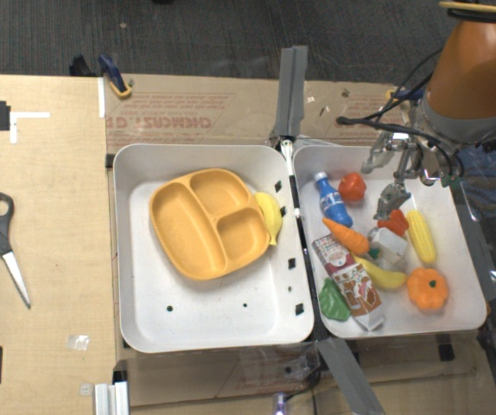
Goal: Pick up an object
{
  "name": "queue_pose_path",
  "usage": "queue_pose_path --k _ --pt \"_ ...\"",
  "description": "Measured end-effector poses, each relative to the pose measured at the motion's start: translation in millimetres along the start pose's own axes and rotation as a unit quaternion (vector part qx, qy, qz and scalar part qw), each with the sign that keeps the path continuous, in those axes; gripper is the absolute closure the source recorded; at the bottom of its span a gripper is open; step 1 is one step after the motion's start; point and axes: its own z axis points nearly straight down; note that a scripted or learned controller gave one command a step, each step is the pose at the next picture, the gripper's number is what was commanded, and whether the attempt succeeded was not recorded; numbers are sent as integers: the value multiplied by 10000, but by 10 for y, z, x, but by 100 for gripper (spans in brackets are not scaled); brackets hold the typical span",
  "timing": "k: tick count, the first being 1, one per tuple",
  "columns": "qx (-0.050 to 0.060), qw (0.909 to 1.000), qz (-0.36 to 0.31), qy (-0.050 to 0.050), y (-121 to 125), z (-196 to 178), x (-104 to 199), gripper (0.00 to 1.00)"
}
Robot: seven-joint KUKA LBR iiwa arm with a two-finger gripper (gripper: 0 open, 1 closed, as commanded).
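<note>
The right bin holds several toy foods: a blue bottle, a red tomato, a carrot, a corn cob, an orange pumpkin, a banana, a printed carton and a green pepper. My gripper hangs low over the bin's upper middle, just above a small red piece that lies on a pale item. Nothing is visibly held.
The left bin holds a yellow divided plate with a yellow piece at its right rim. Scissors lie on the bench at far left. A blue clip sits at the bench's back edge.
</note>
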Motion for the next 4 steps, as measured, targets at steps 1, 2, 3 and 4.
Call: queue_pose_path --k 1,2,3,4 --pt "2 9930 1181 2 -1030 896 525 0" --pt "4 9928 1196 -2 -1025 1070 879 0" --pt "2 9998 204 1 -1028 1071 1326 0" --pt "-1 9952 979 -14 -687 1065 478 0"
